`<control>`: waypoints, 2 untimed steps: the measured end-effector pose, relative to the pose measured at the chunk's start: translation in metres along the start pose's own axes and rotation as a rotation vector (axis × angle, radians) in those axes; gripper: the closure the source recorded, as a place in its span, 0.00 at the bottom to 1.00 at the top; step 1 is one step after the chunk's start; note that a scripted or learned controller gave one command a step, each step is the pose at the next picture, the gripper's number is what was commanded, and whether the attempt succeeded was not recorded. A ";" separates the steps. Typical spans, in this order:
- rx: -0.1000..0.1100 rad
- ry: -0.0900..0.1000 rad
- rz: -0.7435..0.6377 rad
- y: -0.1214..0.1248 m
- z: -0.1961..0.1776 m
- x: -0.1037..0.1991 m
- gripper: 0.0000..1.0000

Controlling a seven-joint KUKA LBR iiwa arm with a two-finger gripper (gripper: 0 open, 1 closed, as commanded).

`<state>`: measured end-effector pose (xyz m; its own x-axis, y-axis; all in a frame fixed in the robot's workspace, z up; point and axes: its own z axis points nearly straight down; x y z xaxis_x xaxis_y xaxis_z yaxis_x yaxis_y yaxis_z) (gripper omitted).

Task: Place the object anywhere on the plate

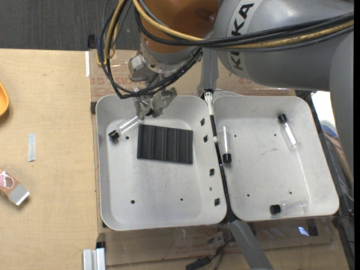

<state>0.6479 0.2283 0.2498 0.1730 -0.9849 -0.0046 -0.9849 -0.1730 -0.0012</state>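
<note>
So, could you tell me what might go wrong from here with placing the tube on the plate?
1. The gripper meets the tube only at its upper end, so the tube, lying slanted, may swing or slip free.
2. The tube lies beside the black plate, not on it; a nudge could roll it toward the left bin's wall.
3. The plate looks ribbed, so a released tube may roll off.

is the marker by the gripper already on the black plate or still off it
Off it. The marker lies on the left bin's white floor, left of the black plate, under the gripper.
</note>
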 end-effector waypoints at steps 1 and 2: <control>0.003 0.000 0.261 -0.012 -0.004 0.002 1.00; 0.003 0.000 0.048 -0.010 -0.067 0.012 1.00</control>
